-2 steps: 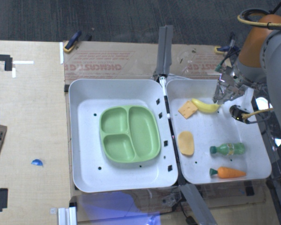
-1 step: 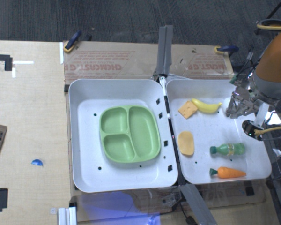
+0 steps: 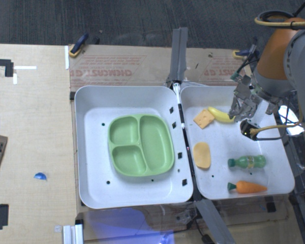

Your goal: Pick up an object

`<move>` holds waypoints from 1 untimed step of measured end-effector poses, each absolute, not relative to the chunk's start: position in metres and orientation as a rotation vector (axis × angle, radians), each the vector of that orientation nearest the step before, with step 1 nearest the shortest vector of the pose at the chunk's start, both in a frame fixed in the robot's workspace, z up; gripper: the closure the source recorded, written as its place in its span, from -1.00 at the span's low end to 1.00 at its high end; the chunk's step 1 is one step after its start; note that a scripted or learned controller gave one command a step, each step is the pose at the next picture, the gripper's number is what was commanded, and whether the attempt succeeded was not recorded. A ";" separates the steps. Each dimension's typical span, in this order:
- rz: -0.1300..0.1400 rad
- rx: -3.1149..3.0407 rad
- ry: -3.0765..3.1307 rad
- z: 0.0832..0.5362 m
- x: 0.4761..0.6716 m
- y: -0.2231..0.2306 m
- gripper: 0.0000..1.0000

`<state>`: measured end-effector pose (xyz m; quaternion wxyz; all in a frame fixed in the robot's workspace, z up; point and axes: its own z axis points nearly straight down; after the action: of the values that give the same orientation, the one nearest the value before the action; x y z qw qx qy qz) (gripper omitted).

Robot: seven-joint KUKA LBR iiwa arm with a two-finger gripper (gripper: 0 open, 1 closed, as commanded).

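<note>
Arm over the right bin, nothing picked yet

Light wood bench (image 3: 30,136), dark floor behind, 2 white bins: left bin (image 3: 86,151) w/ green divided tray (image 3: 141,145). Arm leans in from the right, end effector (image 3: 238,111) low at the banana (image 3: 219,115) tip in right bin (image 3: 279,182); can't tell if clenched or released. Cheese wedge (image 3: 204,119) just beside banana.

You see two bins (image 3: 86,151) of smooth white plastic, faintly glossy. The green tray (image 3: 141,145) in the left one looks matt plastic. At 12 o'clock lies rough brown cardboard (image 3: 122,70); at 9 o'clock, pale smooth wood bench (image 3: 30,136). The bottle (image 3: 247,161) shines like clear plastic.
</note>
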<state>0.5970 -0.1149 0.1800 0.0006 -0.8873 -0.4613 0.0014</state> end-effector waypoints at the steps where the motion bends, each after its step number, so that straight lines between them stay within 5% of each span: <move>1: 0.007 -2.739 -1.536 0.167 0.604 -0.114 1.00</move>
<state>0.6044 -0.1143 0.1674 0.0005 -0.8723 -0.4890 0.0021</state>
